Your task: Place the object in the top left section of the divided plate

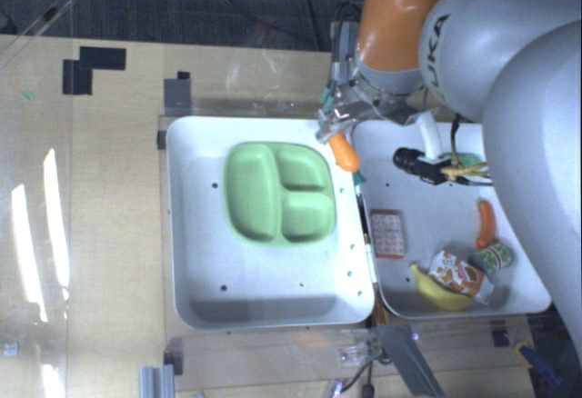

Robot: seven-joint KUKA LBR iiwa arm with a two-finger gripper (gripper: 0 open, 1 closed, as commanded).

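The claw [335, 127] hangs at the far right corner of the left bin [195, 296], its fingers closed on the upper end of a small orange carrot-like object [344, 153], which dangles just beyond the green divided plate [278, 191] at that plate's far right corner, close to the wall shared with the right bin [527, 301]. The object's long axis runs at a slant, the held end toward the far edge of the counter and the free, rounder end pointing down and toward the near right. To finish well, I judge the arm should carry it leftward over the plate toward the top left section, keep it high enough to clear the raised dividers, lower it until the free end nearly touches, then release so it lies flat inside without rolling across a ridge.
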